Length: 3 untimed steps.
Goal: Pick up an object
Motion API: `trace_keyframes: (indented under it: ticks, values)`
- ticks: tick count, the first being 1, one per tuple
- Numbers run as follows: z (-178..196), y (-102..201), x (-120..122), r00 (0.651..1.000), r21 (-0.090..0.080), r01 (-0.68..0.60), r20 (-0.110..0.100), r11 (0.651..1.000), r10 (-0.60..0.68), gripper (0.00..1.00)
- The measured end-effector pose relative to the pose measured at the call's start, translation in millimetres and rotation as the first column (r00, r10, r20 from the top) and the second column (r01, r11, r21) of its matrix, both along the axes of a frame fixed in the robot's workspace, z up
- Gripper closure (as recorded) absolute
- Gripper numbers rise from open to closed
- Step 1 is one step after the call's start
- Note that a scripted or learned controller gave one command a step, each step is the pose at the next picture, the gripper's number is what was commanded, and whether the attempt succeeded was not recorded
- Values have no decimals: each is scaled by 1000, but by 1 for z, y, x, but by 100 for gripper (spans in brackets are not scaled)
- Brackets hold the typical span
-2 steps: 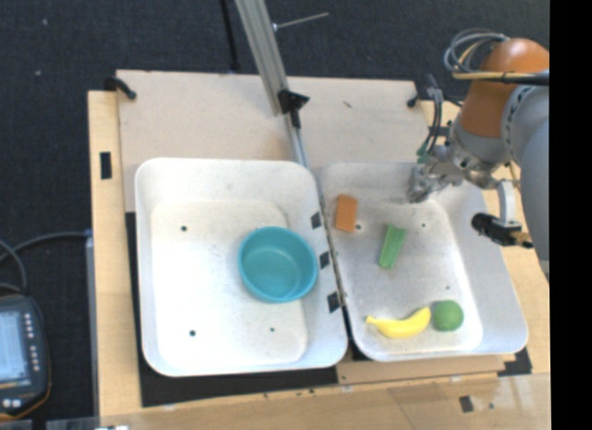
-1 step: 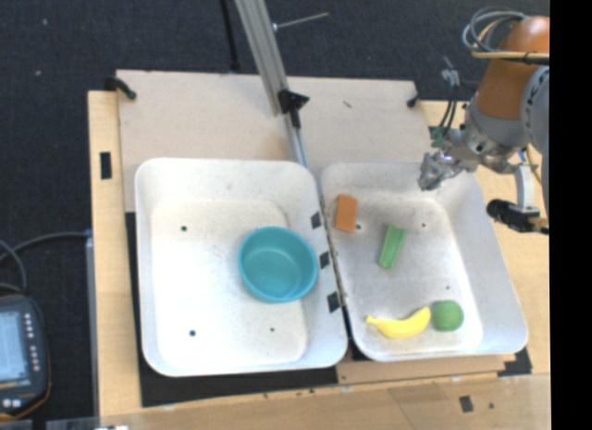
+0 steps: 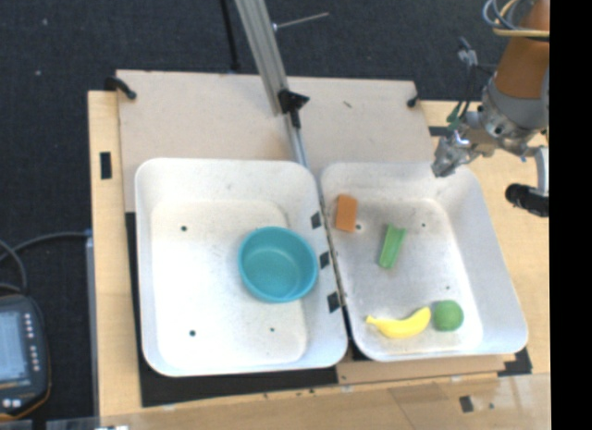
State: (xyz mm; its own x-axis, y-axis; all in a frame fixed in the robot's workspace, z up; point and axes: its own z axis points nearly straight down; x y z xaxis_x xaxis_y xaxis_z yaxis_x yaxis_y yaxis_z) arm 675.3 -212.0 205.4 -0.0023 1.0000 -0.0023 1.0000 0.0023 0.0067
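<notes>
In the right bin point(image 3: 481, 225) lie an orange block point(image 3: 346, 213) near the left wall, a green bar point(image 3: 391, 246) in the middle, a yellow banana point(image 3: 400, 324) and a green ball point(image 3: 448, 315) at the front. A blue bowl point(image 3: 277, 264) sits in the left bin point(image 3: 176, 197). My gripper point(image 3: 449, 157) hangs over the right bin's back right corner, well away from every object, with nothing seen between its fingers.
A slanted metal post point(image 3: 264, 44) rises from the divider between the bins. The bench point(image 3: 370, 114) behind the bins is bare board. A handheld pendant point(image 3: 18, 345) lies at the lower left, off the bench.
</notes>
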Motion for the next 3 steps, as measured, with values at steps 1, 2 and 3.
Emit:
trace_keyframes:
  ticks: [1,2,3]
  values:
    - [43,-1,1,1000,0,-1,0,1000,1,100]
    - [40,58,-15,1000,2,-4,-6,1000,4,100]
    - [50,106,-34,1000,4,-4,-5,1000,4,100]
